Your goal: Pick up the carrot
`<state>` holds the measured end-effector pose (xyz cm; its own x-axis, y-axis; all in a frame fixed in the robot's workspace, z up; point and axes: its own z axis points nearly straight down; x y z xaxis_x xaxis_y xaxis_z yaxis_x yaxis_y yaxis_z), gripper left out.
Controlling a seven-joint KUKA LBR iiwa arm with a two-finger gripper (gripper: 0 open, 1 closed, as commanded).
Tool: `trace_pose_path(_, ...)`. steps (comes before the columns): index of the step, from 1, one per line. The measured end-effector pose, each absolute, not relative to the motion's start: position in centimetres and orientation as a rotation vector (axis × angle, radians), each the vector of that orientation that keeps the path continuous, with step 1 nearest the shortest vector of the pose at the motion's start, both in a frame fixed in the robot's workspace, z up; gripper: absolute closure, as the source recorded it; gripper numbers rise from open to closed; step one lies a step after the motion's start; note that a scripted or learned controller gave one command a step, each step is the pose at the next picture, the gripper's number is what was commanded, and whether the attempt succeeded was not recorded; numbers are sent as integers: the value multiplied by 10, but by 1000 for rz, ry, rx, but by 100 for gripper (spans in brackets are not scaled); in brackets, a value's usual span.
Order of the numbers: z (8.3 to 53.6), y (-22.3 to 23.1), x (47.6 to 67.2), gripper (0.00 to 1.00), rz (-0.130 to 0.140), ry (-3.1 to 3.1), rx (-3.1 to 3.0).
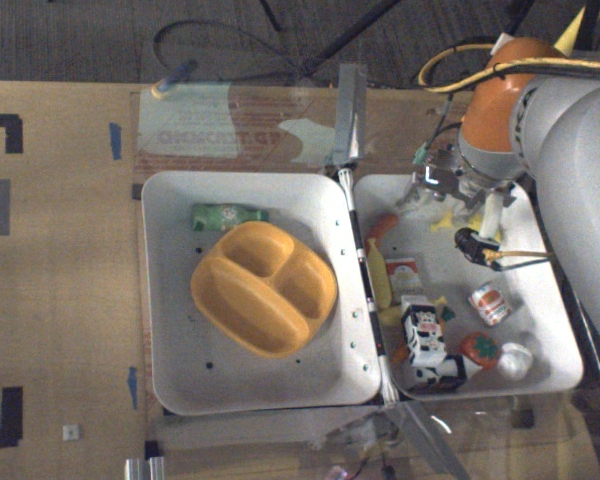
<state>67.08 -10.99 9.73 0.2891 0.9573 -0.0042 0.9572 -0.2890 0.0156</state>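
Camera view: the carrot (382, 227) lies in the right bin (542, 268) against its left wall, just above a yellow piece (378, 273). The tool (447, 188) hangs over the bin's far end, near the carrot but apart from it; whether it is open or closed cannot be told. The carrot is judged light, stiff and smooth, best taken across its middle, clear of the wall.

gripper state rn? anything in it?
Gripper: over the back of the right bin; open or shut cannot be told, and nothing visibly held.
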Motion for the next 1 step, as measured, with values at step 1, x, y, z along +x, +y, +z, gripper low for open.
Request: trace_pose_path(1, 153, -202, 667, 0, 1, 1144, 2924)
